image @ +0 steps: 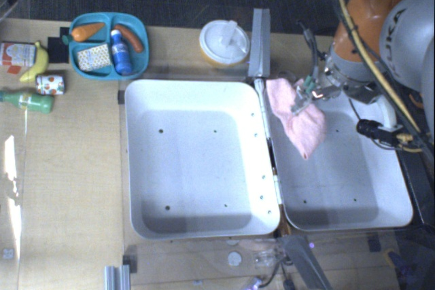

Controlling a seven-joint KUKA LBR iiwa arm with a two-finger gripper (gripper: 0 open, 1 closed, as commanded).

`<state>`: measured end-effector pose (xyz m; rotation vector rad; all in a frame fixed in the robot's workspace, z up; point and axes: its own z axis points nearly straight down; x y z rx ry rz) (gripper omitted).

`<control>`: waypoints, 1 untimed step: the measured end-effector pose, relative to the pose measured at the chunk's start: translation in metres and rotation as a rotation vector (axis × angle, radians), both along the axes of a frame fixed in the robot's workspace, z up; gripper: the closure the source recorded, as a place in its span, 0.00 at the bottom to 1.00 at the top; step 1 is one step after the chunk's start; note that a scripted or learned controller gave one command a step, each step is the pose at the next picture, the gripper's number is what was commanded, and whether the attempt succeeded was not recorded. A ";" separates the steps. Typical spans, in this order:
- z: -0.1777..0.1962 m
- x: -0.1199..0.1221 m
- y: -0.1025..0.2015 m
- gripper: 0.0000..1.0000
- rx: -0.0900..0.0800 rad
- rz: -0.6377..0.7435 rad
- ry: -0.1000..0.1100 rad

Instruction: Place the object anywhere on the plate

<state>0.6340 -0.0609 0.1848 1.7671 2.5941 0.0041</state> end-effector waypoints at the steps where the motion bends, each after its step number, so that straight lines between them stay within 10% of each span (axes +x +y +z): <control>1: 0.041 0.002 0.002 1.00 -0.001 0.007 -0.001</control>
